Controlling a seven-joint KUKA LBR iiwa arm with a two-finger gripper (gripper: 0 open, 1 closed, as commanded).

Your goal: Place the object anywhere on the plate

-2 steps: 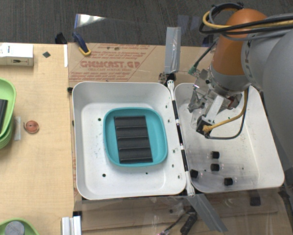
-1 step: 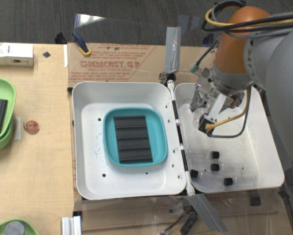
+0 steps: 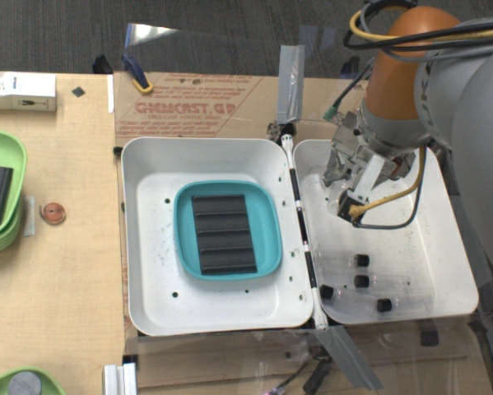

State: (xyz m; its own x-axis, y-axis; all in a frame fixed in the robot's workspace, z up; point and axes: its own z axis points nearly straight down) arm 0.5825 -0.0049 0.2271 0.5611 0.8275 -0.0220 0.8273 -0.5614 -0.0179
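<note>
The gripper [image 3: 339, 169] hangs over the 3 o'clock bin [image 3: 444, 286], near its 11 o'clock corner (open or closed, I cannot tell). The block [image 3: 224, 234] lies on the plate [image 3: 268, 220], well apart at the gripper's 8 o'clock.

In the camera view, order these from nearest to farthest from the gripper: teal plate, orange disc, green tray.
1. Teal plate, in the left bin, nearest the gripper.
2. Orange disc, on the bench, farther left.
3. Green tray, at the bench's left edge.
</note>
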